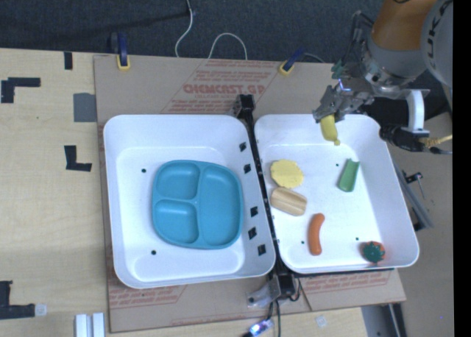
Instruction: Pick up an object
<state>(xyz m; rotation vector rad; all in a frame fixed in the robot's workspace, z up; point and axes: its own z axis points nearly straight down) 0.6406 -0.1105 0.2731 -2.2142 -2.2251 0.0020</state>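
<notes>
I see the gripper (333, 113) over the right bin's (383, 153) far rim, a small yellow item (330, 130) pinched between its fingers. Below it lie a green piece (348, 175), a yellow disc (286, 174), a bun (288, 201) and a sausage (316, 234). Far to its left sits the blue tray (197, 204).

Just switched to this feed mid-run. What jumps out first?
The grey arm's pincer hangs over the right white bin's far edge with a small yellow banana-shaped toy between its fingers, lifted above the floor. In the left white bin lies a big blue three-compartment plate. Toy foods dot the right bin: a green cylinder, an orange sausage, a tan bun.
</notes>
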